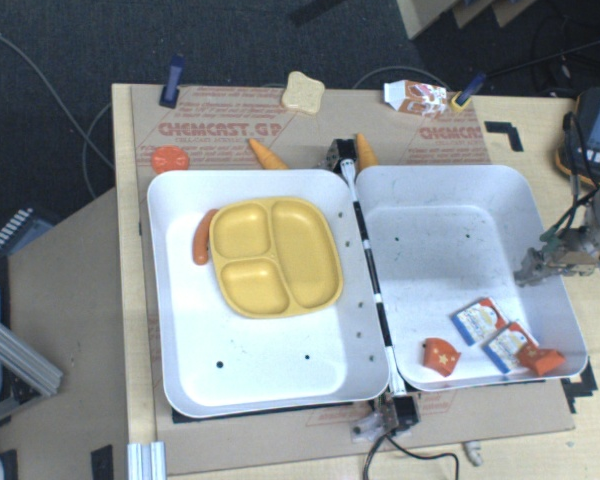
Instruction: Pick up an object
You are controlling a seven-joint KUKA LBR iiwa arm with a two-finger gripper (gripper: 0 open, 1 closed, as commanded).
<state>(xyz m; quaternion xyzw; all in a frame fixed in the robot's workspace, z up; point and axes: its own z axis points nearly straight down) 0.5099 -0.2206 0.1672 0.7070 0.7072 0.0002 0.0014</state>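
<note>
The gripper (pixel 542 264), its grip state unclear, hovers at the right bin's (pixel 430 183) edge, poised above small snack packets (pixel 478 320) awaiting pickup.

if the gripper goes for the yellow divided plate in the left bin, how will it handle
The yellow divided plate looks like rigid moulded plastic, so probably stiff and light. It lies flat and wide, so likely only its raised rim is graspable. Pushed, it would probably slide against the sausage beside it.
</note>
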